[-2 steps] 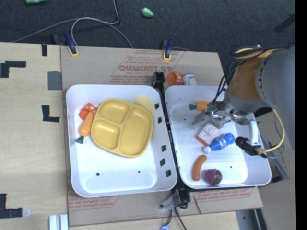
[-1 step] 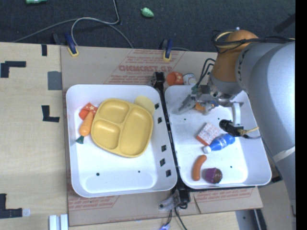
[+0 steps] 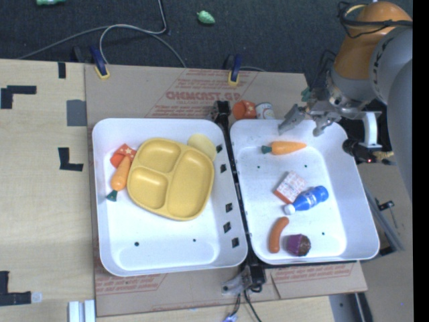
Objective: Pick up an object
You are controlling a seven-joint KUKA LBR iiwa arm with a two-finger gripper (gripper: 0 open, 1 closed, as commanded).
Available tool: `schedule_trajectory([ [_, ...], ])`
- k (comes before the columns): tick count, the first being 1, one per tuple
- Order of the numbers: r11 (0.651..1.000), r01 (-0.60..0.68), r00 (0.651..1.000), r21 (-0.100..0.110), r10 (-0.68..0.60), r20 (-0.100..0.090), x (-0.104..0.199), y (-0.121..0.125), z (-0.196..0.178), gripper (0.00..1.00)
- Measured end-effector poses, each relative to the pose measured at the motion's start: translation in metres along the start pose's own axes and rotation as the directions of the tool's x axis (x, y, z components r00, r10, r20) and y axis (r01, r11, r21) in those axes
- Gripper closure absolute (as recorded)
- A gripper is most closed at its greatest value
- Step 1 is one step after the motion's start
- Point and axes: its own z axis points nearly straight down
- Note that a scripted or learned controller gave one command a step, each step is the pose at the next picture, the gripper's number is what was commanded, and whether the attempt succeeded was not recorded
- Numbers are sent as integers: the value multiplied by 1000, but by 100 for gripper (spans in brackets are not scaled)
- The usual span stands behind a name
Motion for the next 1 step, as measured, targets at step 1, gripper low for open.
schedule_trajectory([
  [1, 1000, -3, 1000, 14, 3, 0, 32, -3, 85, 0],
])
